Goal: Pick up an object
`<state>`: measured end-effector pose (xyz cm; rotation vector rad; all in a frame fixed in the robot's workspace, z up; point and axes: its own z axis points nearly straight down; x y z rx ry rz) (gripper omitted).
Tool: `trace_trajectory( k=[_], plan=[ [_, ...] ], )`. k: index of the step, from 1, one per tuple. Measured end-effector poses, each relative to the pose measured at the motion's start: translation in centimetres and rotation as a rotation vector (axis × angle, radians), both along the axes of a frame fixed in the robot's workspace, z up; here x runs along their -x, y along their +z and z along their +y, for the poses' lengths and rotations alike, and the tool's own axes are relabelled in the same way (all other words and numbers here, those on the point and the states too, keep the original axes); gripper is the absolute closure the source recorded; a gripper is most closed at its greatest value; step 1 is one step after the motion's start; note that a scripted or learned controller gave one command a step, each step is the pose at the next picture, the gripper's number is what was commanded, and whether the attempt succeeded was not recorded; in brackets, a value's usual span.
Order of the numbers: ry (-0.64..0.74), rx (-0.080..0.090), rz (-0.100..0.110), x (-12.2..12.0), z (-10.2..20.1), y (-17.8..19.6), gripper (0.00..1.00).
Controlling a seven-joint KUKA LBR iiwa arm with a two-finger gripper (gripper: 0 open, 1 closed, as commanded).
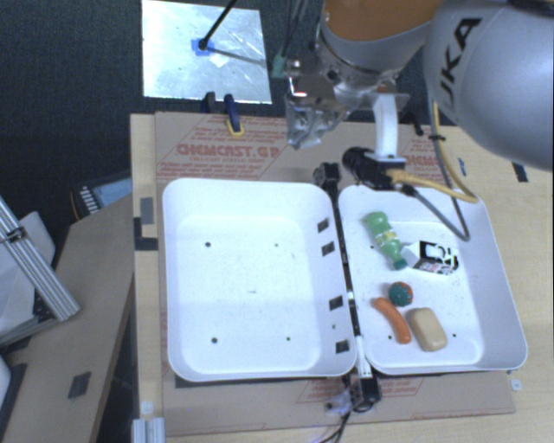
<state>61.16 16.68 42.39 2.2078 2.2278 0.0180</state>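
**The claw hangs high while the toys lie in the right bin**

The claw is up at the top of the picture, above the far edge of the bench. It is not over any toy. It looks blurry and small, so nobody can tell if it is open or closed. Nothing can be seen in it. The big grey arm with its orange band comes in from the right.

The toys are well apart from the claw, lower down in the right bin. A green bottle lies nearest to the claw, tipped on its side. Just beside it is a black and white thing. Below them sit a small green and orange ball, an orange carrot and a tan block. The carrot and the block lie close together.

The left bin is white with a few small dark dots. The two bins touch in the middle. They rest on a brown cardboard sheet with red letters. A shiny silver plate lies behind it on the dark floor. A yellow cable hangs over the right bin's far edge.
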Motion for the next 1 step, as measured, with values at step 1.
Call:
trace_trajectory(
  k=[1],
  plan=[
    [-0.003, 0.003, 0.006, -5.76, 2.73, 2.51, 1.0]
  ],
)
